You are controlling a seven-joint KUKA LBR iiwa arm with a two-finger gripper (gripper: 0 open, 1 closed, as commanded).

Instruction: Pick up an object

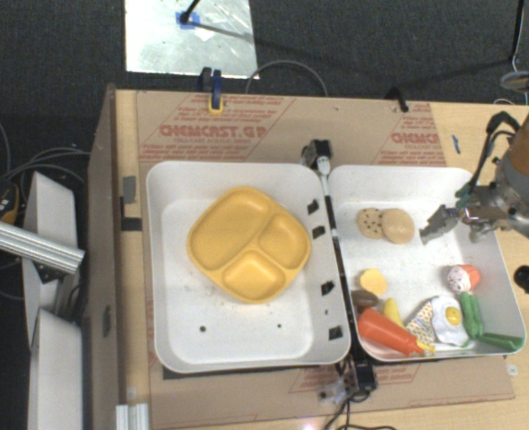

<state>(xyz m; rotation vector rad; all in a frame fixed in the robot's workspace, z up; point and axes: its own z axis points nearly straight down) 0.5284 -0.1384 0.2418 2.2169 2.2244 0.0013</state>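
Jaws (444,222) hover over the right bin (426,179) — whether apart or together, I cannot tell. Nearest targets, a cookie (369,222) and bun (397,227), lie just left of them; the yellow plate (248,243) sits alone in the left bin (170,240) — clutter-free.

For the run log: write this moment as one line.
gripper: over right bin, nothing seen held | nearest: cookies | left bin: yellow divided plate | pick: not done

- Yellow divided plate (247,243): smooth, glossy plastic.
- White bins (179,195): smooth, matt plastic.
- Bench top (273,124): brown printed cardboard.
- Carrot (388,331): shiny plastic.
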